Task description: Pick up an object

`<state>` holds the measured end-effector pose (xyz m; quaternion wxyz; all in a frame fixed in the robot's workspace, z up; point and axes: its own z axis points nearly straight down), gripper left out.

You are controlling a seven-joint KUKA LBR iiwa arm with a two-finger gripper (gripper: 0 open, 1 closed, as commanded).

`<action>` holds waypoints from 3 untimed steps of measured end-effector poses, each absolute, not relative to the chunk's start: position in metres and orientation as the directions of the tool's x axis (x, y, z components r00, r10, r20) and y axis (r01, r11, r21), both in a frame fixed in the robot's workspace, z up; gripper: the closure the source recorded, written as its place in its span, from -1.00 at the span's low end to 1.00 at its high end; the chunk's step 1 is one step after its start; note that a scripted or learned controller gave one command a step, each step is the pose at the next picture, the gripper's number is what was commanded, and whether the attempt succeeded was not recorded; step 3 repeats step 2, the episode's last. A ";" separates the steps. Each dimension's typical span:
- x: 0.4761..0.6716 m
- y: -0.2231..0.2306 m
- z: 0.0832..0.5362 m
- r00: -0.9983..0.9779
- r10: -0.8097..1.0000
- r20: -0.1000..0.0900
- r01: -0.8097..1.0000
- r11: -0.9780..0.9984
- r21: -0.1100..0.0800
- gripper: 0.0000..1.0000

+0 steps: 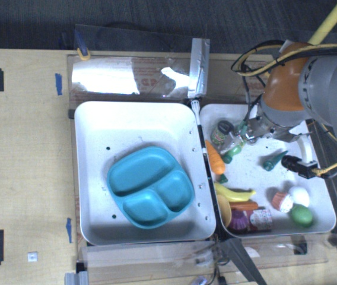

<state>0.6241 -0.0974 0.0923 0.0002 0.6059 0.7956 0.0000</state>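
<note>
Grey arm (328, 88), orange band, black cables

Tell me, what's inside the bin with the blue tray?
Just the blue tray, lying in the left bin. Whatever the tray covers on the bin floor can't be seen.

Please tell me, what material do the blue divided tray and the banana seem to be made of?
The blue divided tray looks like moulded plastic with a smooth, slightly matte finish: uniform colour, rounded compartment walls, soft highlights. The banana is probably a plastic toy: its yellow is even and slightly glossy, with no spots, though it is small in the view, so this is uncertain.
</note>
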 end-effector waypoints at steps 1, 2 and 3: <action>0.626 -0.096 0.104 -0.268 0.964 -0.003 0.963 0.268 0.005 1.00; 0.662 -0.057 0.186 -0.055 0.998 -0.001 0.998 0.055 0.005 1.00; 0.662 -0.057 0.186 -0.055 0.998 -0.001 0.998 0.055 0.005 1.00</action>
